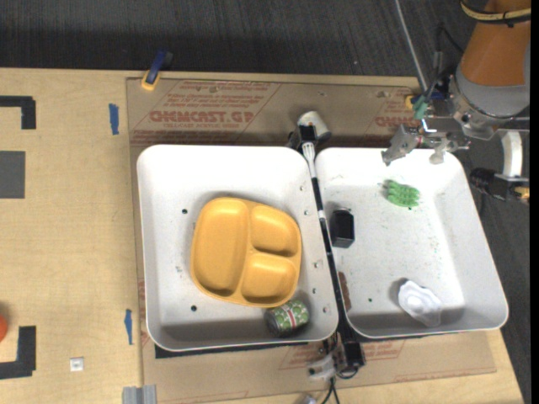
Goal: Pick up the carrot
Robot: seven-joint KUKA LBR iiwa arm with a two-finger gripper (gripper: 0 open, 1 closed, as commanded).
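Evidently empty, the gripper (418, 148) hovered, fingers spread wide, at the right bin's (379, 268) far edge; which item was the carrot I couldn't tell, so confirm before descending.

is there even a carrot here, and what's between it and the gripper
Unsure. The likeliest candidate is an orange scrap cut off at the bench's left edge, too small to identify. If that is it, the left bin, its yellow plate and the right bin lie between it and the gripper at that bin's far rim.
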